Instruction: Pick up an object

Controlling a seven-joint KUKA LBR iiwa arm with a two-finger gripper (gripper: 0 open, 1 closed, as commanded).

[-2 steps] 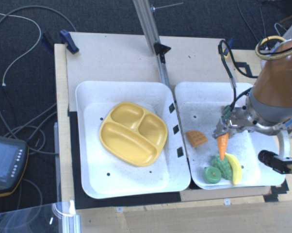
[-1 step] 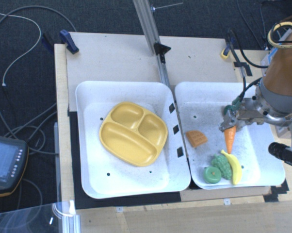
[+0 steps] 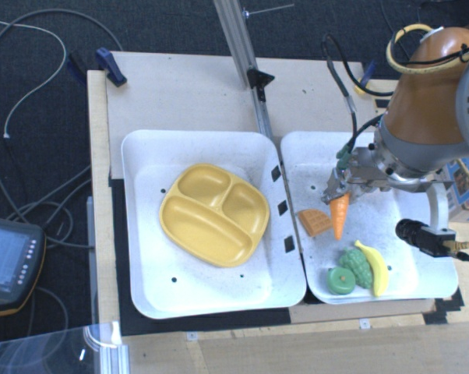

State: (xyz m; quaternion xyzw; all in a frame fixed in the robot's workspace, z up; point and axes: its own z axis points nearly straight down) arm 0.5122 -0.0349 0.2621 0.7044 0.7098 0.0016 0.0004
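Note:
My gripper (image 3: 341, 195) hangs over the middle of the right bin (image 3: 312, 142), under the grey and orange arm. An orange carrot (image 3: 339, 216) points down and toward the front from between the fingertips, its thick end pinched between them. Just left of the carrot, a small tan waffle-like piece (image 3: 314, 223) lies on the bin floor. Toward the bin's front edge sit a green round piece (image 3: 341, 280), a bumpy green vegetable (image 3: 359, 264) and a yellow banana (image 3: 375, 266), close together.
The left bin (image 3: 133, 178) holds a yellow divided plate (image 3: 215, 213). A metal pole (image 3: 238, 29) slants up from the gap between the bins. A black fitting (image 3: 421, 238) juts out near the right bin's right wall.

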